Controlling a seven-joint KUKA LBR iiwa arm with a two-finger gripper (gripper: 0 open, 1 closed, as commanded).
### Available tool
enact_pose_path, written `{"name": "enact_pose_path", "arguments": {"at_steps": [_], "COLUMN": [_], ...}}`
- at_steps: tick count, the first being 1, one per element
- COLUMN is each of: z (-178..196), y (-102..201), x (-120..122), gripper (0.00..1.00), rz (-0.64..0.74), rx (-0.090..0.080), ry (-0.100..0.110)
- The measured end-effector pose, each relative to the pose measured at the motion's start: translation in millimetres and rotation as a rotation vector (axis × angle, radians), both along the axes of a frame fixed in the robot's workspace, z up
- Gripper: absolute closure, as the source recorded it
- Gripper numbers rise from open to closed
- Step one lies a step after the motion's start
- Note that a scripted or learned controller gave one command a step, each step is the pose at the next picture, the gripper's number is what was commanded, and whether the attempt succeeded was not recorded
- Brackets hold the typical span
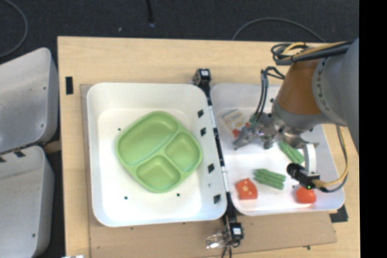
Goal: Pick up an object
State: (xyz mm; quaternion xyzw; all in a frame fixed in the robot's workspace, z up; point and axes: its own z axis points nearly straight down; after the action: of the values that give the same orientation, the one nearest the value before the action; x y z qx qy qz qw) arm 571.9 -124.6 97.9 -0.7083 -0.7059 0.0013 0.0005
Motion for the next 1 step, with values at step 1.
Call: {"name": "enact_pose_path", "arguments": {"at_steps": [1], "z": [13.6], "y": [-1.6], "x": [1.1], "gripper": [1.0], "rz": [-0.007], "rx": [-0.001], "ry": [-0.005]}}
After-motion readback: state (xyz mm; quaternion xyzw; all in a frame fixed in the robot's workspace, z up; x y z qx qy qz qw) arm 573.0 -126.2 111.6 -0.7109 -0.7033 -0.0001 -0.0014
